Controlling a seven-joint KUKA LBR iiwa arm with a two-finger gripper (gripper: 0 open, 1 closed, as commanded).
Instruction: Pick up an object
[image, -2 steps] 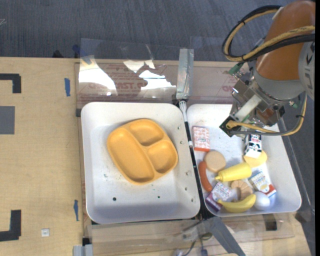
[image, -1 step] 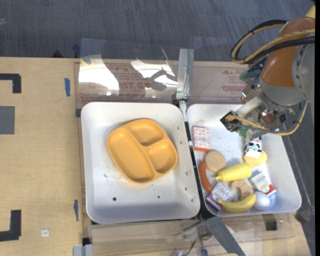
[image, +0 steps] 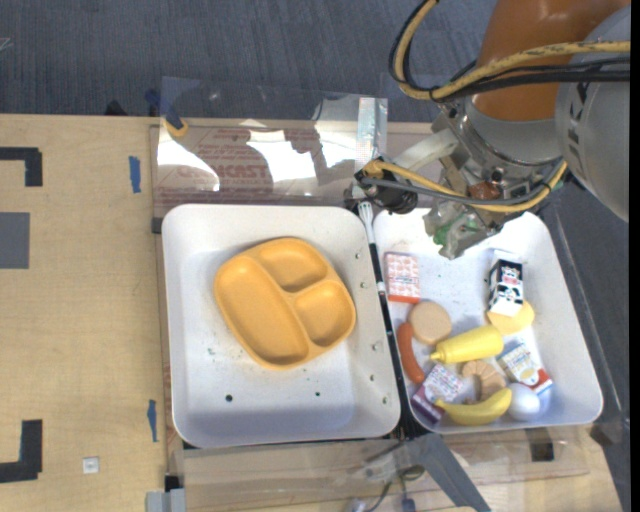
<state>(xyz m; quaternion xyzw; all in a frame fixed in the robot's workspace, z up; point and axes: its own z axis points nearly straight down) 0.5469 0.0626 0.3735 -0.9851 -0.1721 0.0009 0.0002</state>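
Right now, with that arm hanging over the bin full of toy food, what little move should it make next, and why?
Probably lower the pincer straight down: it hovers above the right bin's far end, with nothing seen in its grip, and the pink packet and milk carton lie just below.

I can read no word, brand or number here. The small carton (image: 507, 283) in the right bin (image: 578, 330) bears a black-and-white cow-patch pattern, and the pink packet (image: 402, 276) shows print too fine to make out.
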